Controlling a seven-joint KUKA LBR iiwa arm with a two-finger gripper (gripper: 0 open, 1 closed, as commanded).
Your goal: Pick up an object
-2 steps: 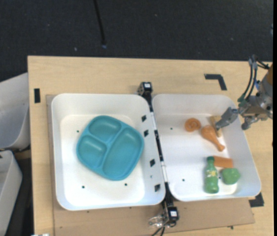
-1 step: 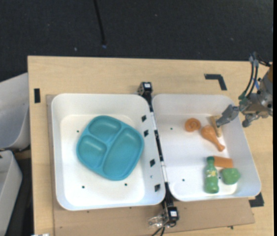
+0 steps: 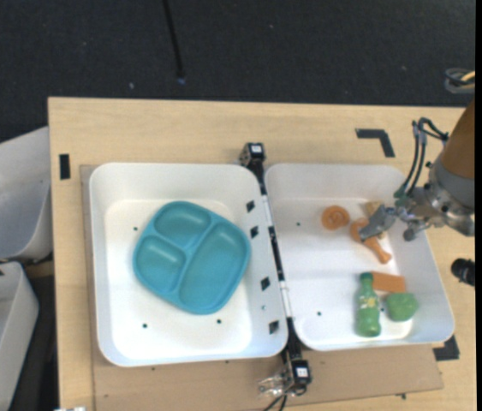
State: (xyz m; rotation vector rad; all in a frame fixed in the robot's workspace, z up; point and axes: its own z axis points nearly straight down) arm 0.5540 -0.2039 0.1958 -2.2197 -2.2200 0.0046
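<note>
The right bin (image 3: 309, 315) holds several small items. An orange round piece (image 3: 336, 218) lies near its middle, and an orange bone-shaped piece (image 3: 376, 245) sits just right of it. Lower down are an orange block (image 3: 388, 282), a green bottle (image 3: 366, 305) and a green round piece (image 3: 401, 306). My gripper (image 3: 397, 223) hangs over the bin's upper right, just above and right of the bone-shaped piece. Its grey fingers (image 3: 381, 219) stand apart, open, with nothing between them.
The left bin (image 3: 112, 315) holds a blue divided plate (image 3: 192, 256). A ridge with black clips (image 3: 270, 255) separates the two bins. The arm's orange band (image 3: 461, 144) comes in at the right edge. A white container (image 3: 1, 204) stands off the bench at left.
</note>
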